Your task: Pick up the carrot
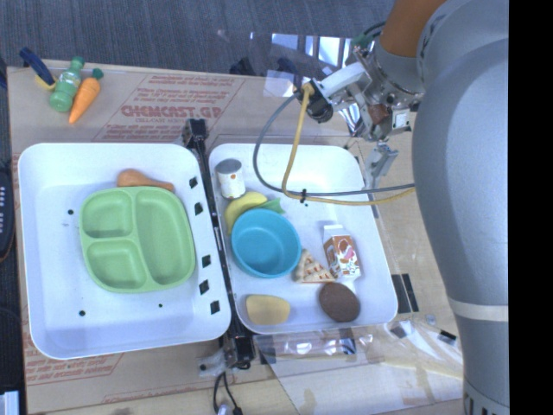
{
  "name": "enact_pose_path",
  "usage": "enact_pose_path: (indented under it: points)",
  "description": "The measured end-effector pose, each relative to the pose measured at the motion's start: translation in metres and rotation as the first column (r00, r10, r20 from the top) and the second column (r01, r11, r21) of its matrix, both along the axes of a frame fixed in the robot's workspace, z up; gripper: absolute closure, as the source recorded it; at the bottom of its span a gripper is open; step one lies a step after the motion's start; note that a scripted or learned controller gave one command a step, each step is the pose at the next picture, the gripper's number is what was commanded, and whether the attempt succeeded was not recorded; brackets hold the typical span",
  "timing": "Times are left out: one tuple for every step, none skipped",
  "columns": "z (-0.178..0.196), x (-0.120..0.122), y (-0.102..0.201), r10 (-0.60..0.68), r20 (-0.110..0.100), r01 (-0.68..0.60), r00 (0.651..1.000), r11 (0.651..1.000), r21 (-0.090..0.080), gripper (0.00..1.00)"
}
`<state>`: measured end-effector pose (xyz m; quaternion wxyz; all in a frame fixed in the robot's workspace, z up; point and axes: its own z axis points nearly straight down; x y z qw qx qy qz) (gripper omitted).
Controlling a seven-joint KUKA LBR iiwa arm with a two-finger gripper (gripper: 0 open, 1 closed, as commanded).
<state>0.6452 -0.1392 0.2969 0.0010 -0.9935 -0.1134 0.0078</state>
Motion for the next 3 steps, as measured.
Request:
enact_pose_path:
  points:
    - [0.074,-0.020,0.077,-0.010,0.014,0.010,1.000,1.000,0.001,0.00]
    - [0.150,-0.067,0.132,0.022,0.015,-0.022,1.000,1.000,0.001,0.00]
    - [0.210,-0.142,0.156,0.298,0.012,-0.298,0.955,0.955,0.003,0.00]
